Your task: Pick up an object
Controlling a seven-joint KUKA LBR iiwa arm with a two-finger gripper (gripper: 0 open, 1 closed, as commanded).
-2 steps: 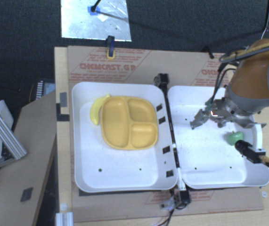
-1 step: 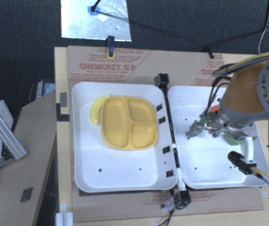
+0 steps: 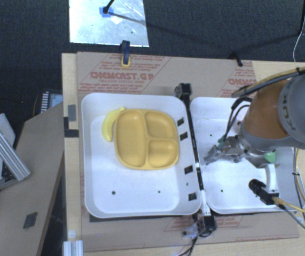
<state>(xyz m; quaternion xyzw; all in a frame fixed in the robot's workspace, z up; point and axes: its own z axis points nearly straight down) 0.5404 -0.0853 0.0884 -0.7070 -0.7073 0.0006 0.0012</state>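
A yellow divided plate [image 3: 144, 138] lies in the left bin [image 3: 96, 196], in its upper middle. A yellow banana [image 3: 108, 124] curves along the plate's left edge, partly tucked under it. My gripper [image 3: 214, 153] is low over the right bin [image 3: 216, 201], near its left wall, and points left toward the divider. Nothing shows at its tip against the white floor. A small green piece [image 3: 270, 156] peeks out beside the wrist; I cannot tell what it is.
A black hinge strip [image 3: 191, 143] with clips runs between the two bins. Both bins rest on a cardboard sheet [image 3: 141, 73]. A shiny plate [image 3: 108, 15] lies on the dark floor beyond the bench. The arm covers the right bin's right half.
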